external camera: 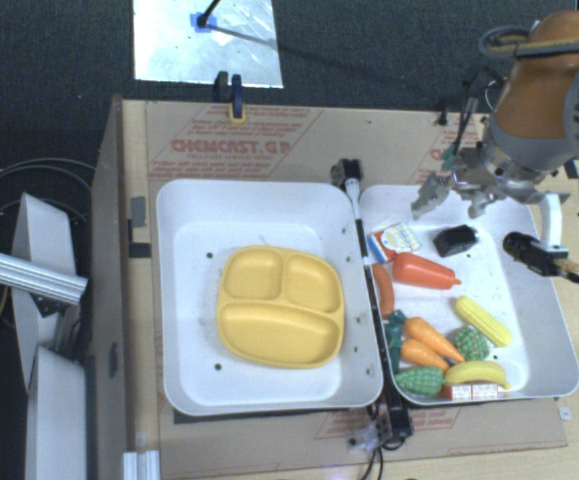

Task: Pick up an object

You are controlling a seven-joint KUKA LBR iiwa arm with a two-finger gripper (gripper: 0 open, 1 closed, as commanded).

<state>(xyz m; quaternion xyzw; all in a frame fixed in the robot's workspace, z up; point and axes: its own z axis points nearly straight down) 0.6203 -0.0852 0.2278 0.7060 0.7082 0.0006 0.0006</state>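
My gripper [455,199] hangs over the far part of the right bin [544,313], its two fingers spread open with nothing between them. Just in front of it lies a small black block [456,238]. Toy food fills the rest of this bin: a white and yellow packet [399,237], a red-orange carrot [425,271], a corn cob [482,321], two orange carrots [431,340], a banana [476,373] and a green vegetable [419,380].
The left bin [194,268] holds a yellow divided plate [279,305]. A black divider [362,258] runs between the bins. A black part of the arm [529,251] sticks out over the right bin's far right side.
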